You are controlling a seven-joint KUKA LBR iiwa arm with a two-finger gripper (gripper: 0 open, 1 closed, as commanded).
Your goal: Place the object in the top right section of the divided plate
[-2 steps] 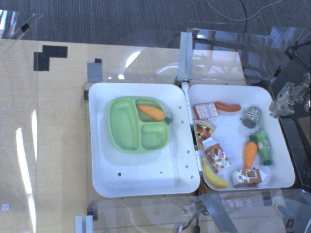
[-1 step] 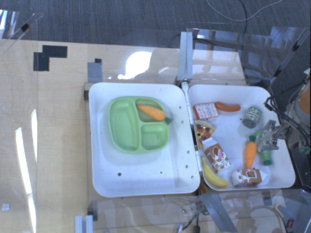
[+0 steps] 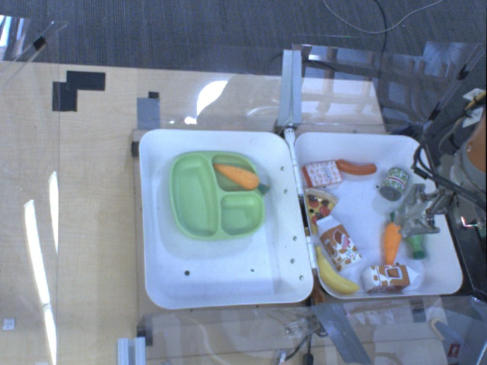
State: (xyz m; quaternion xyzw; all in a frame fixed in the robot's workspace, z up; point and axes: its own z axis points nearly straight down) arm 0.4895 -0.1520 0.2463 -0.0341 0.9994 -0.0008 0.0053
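A green divided plate [image 3: 183, 204] lies in the left bin [image 3: 221, 280]. An orange toy carrot [image 3: 236, 176] rests in the plate's top right section, its green tip over the rim toward the right. My gripper [image 3: 415, 217] hangs over the right bin [image 3: 449, 280], near its right side, far from the plate. It is just right of a second orange carrot [image 3: 391, 242] and above a small green object [image 3: 418, 247]. Nothing shows in its grasp.
The right bin holds a sausage [image 3: 356, 168], a pink box [image 3: 323, 173], a small can [image 3: 395, 182], a pizza slice [image 3: 319, 202], a snack packet [image 3: 339, 245], a banana [image 3: 333, 274] and a small carton [image 3: 388, 277]. A metal divider [image 3: 289, 90] stands behind the bins.
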